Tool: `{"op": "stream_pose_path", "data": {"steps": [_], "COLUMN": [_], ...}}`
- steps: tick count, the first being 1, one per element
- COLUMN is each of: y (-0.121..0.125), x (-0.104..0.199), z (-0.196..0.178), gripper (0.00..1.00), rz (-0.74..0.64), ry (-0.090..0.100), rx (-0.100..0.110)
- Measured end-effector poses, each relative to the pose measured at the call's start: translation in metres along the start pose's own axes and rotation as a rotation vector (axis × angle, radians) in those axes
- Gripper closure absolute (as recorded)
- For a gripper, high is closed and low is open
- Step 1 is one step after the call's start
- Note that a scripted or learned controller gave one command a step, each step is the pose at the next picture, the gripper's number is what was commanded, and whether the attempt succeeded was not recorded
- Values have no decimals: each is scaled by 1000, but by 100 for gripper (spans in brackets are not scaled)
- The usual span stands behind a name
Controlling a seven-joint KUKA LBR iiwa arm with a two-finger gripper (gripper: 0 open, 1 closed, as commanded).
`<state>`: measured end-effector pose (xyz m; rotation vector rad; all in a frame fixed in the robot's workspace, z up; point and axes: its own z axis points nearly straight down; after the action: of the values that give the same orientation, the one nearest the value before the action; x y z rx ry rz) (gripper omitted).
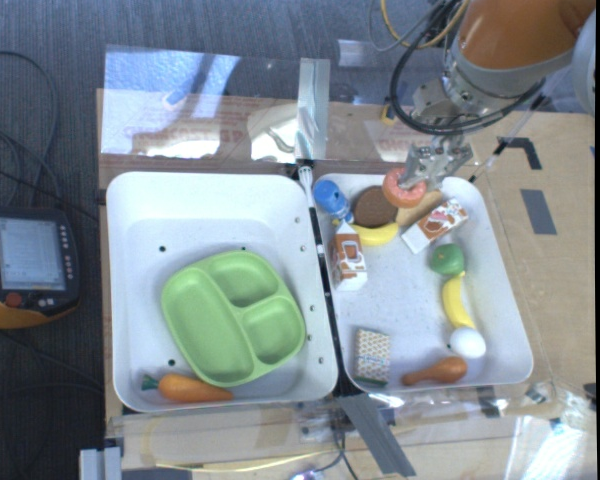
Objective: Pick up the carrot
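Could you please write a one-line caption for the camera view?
Gripper above the right bin's far end; carrot in left bin beside green plate.

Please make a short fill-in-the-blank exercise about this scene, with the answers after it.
1. The carrot lies in the ____ bin, near its front edge.
2. Just behind the carrot sits a ____ divided plate.
3. The end effector hovers over the far end of the ____ bin.
4. The white egg lies next to the near end of a ____ banana.

Answers: left; green; right; yellow
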<state>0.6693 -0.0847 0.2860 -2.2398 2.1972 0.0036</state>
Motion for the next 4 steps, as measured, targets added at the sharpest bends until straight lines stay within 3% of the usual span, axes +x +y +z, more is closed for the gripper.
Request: {"op": "stream_pose_path", "data": {"steps": [1, 2, 3, 4], "y": [36, 3, -1, 15], "x": [-84, -20, -36, -26], "z": [27, 84, -52, -113], "gripper": [100, 100, 100, 100], "rz": [-185, -525, -479, -859], "ry": [-1, -1, 4, 1], "rx": [-3, -6, 10, 3]}}
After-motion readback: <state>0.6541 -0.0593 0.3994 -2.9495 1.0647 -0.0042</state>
